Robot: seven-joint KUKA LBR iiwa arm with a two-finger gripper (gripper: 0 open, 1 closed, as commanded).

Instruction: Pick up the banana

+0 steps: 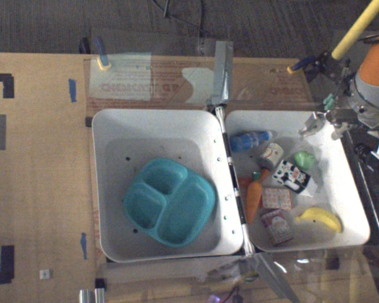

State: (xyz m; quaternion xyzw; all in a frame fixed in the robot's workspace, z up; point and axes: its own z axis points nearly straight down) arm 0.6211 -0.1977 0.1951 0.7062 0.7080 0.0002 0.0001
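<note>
The yellow banana point(320, 218) lies in the front right corner of the right bin point(354, 207), curved, with nothing on top of it. My gripper point(322, 127) hangs over the far right corner of that bin, well behind the banana and apart from it. Its two fingers look spread, with nothing between them.
The right bin also holds a blue bottle point(249, 140), an orange carrot point(254, 197), a green item point(305, 160), a black-and-white box point(291, 175), and a pink box point(276, 198) close to the banana's left. A teal divided plate point(170, 201) lies in the left bin point(114, 137).
</note>
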